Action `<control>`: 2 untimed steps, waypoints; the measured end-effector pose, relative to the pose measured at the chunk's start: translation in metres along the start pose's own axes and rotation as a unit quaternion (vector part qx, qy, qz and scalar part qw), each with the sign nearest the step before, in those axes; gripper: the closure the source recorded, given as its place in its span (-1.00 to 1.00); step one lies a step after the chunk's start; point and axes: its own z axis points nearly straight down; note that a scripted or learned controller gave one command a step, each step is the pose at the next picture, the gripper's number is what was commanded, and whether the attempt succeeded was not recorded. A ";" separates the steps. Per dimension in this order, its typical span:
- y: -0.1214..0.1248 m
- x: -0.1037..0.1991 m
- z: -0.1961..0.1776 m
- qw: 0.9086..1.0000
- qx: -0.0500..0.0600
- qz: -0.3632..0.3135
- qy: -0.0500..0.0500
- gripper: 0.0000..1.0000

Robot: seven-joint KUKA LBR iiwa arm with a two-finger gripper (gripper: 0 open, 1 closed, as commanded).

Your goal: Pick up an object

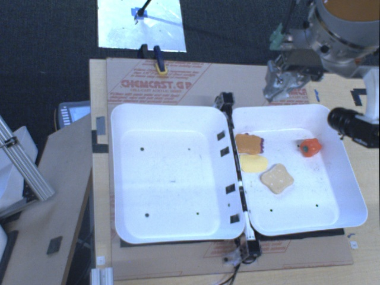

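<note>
- While the worktop carries two white bins side by side, the right bin holds all four small things, and the left bin lies beside it.
- Above the right bin's far rim hangs the pincer, gripping nothing; whether it is parted or closed I cannot tell.
- Largest of the things, a tan biscuit-shaped piece lies mid-bin; it looks light and stiff, best taken across its narrower sides.
- Touching one another by the divider are an orange block and a flat yellow piece, likely too thin to pinch easily.
- Smallest, a red-orange piece sits apart, rounded, possibly apt to roll.
</note>
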 end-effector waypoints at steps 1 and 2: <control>0.067 0.063 -0.003 1.000 0.007 -0.002 -0.002 1.00; 0.097 0.136 -0.001 1.000 0.009 -0.002 -0.001 1.00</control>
